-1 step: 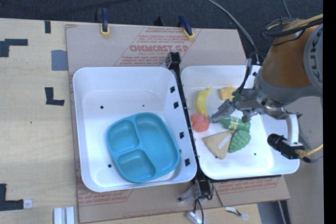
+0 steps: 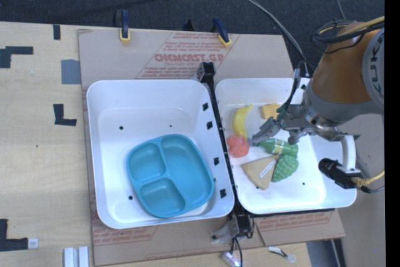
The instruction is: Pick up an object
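**Gripper poised low over the toy food in the right-hand bin**

The two-finger gripper (image 2: 273, 132) of the grey and orange arm (image 2: 344, 81) is seen low inside the right-hand shallow white bin (image 2: 312, 194), among a cluster of toy foods. One dark finger is stretched out to the left toward the round red-orange toy (image 2: 237, 146), and the jaws appear to be spread fairly wide, with nothing visibly held between them. Just beneath the gripper a glossy green toy piece (image 2: 275, 147) is lying, and close below that a textured green leafy toy (image 2: 285, 167) and a tan wedge-shaped toy (image 2: 261, 171) are found touching or nearly so. A curved yellow banana-like toy (image 2: 241, 119) and a small yellow block (image 2: 269, 111) are placed nearer the far wall. A blue three-compartment plastic tray (image 2: 170, 175) is resting in the left-hand white bin (image 2: 106, 106).

The approach step is judged to be in hand; no object has been secured yet. A final descent over one piece and a firm closing would be called for next, with the crowding taken into account.
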